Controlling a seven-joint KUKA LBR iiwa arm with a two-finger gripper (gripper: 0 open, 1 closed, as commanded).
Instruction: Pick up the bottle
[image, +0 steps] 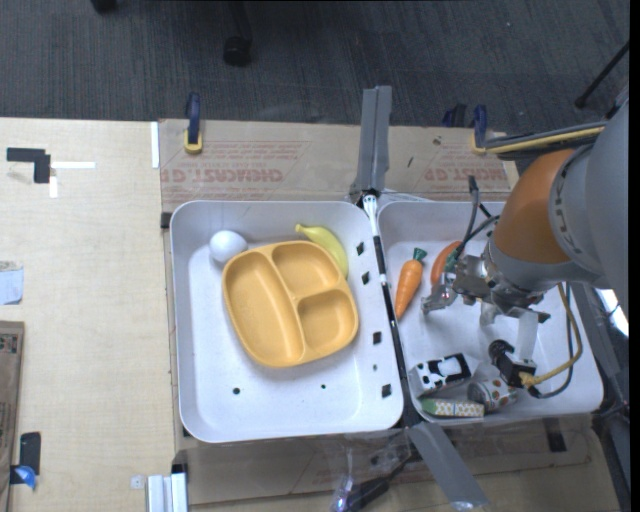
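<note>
- The two-finger gripper (462, 290) hangs over the middle of the right-hand shallow white bin (425, 335), at the end of the grey arm with its orange band (530, 215). Whether it is parted or closed cannot be made out from this angle, and nothing can be seen held in it.
- Just beside the gripper, towards the back of the bin, an orange-red rounded thing (445, 262) is partly covered by the wrist — what it is cannot be told.
- Next to that, an orange toy carrot with a green top (407, 285) lies along the bin's left wall, green end towards the back.
- Nearer the camera, a small black-and-white patterned object (441, 371) rests on the bin floor, apart from the gripper.
- The small bottle with a pale speckled label (458, 408) lies on its side against the bin's near edge, just in front of the black-and-white object and well clear of the gripper.
- In the left-hand white bin (185, 330) a yellow plastic plate with three compartments (290, 303) sits tilted across the middle.
- A white egg-shaped ball (227, 243) touches the plate's back-left rim — a yellow toy banana (325, 240) pokes out at its back-right rim.
</note>
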